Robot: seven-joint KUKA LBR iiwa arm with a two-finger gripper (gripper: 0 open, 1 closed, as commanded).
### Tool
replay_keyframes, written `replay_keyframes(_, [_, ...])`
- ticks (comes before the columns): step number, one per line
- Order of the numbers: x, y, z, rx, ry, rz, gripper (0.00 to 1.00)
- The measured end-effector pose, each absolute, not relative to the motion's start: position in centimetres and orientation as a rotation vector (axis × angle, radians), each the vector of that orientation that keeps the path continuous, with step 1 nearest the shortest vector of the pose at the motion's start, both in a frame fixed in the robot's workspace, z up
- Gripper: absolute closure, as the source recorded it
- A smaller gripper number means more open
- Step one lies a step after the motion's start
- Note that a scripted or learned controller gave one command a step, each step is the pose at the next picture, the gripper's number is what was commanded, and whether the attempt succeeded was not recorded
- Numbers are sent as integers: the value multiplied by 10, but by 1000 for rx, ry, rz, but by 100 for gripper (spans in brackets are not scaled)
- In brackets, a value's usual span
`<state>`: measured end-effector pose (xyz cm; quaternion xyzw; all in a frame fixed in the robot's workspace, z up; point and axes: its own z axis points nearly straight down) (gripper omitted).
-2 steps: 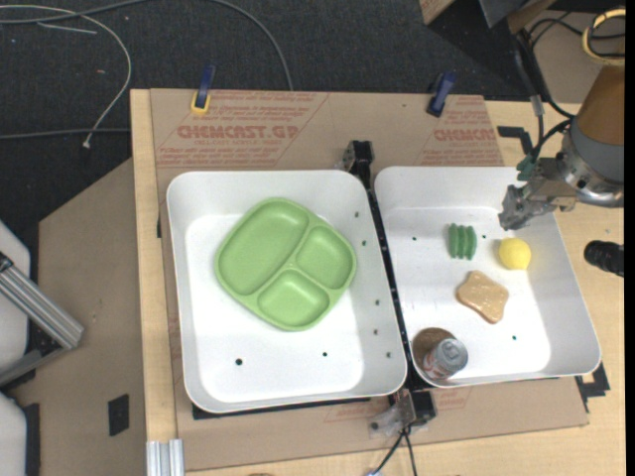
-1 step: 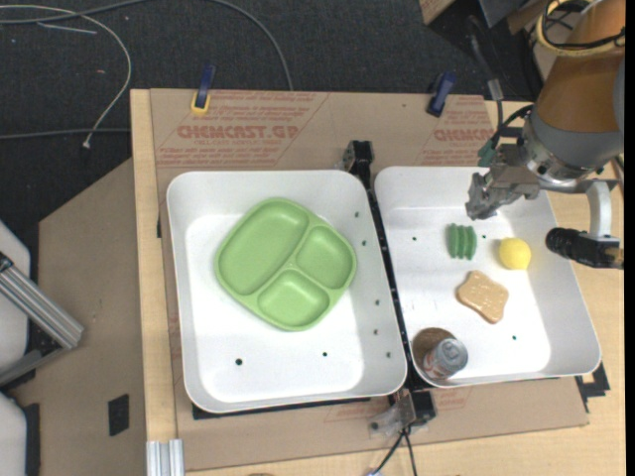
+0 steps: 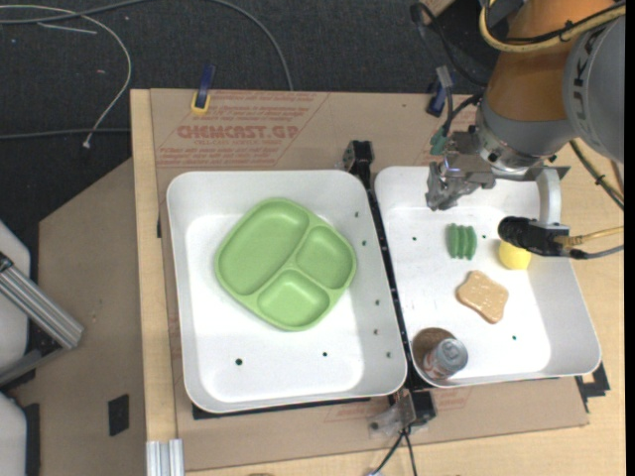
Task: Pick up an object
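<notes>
Gripper (image 3: 448, 188) hovers over right bin's (image 3: 417, 266) far-left area; can't tell jaw state from here.

I see a ridged green piece (image 3: 460, 241) mid-bin just below gripper, a toast slice (image 3: 482, 296) nearer the front, and a yellow obj (image 3: 514, 256) by the right edge.

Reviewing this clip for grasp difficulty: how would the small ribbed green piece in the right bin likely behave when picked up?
The green piece looks small and probably light. Its ridges may give grip. It lies flat on the right bin, so probably won't roll.
</notes>
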<state>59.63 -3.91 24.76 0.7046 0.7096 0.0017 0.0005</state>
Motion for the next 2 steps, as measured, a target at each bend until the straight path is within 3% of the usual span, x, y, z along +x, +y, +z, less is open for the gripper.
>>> replay_keyframes(2, [643, 69, 226, 2214, 2228, 5, 100])
